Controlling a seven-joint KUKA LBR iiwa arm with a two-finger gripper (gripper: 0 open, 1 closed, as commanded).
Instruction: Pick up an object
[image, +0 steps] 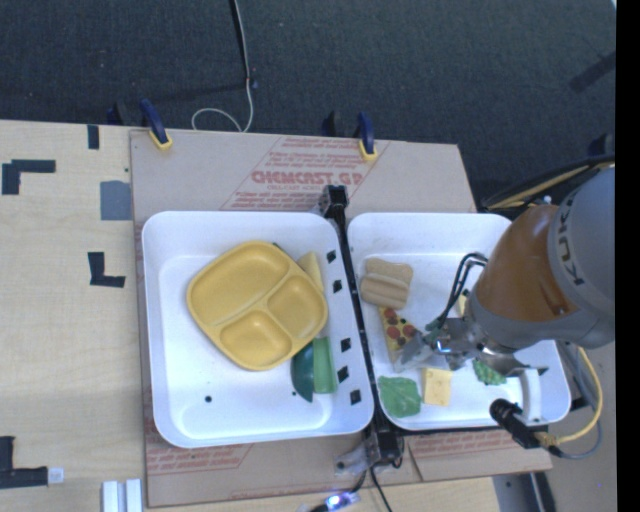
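Note:
My gripper is low in the right bin, reached in from the right under the orange-banded wrist. It sits on or just beside a small flat piece with red dots. A tan bread roll lies above that. Below the gripper are a yellow cheese square and a green leaf. Another green piece peeks out beneath the arm. I cannot see anything held.
The left bin holds a yellow divided plate, a pale yellow strip at its right rim and a green object below it. A black divider runs between the bins. The arm covers the right bin's right side.

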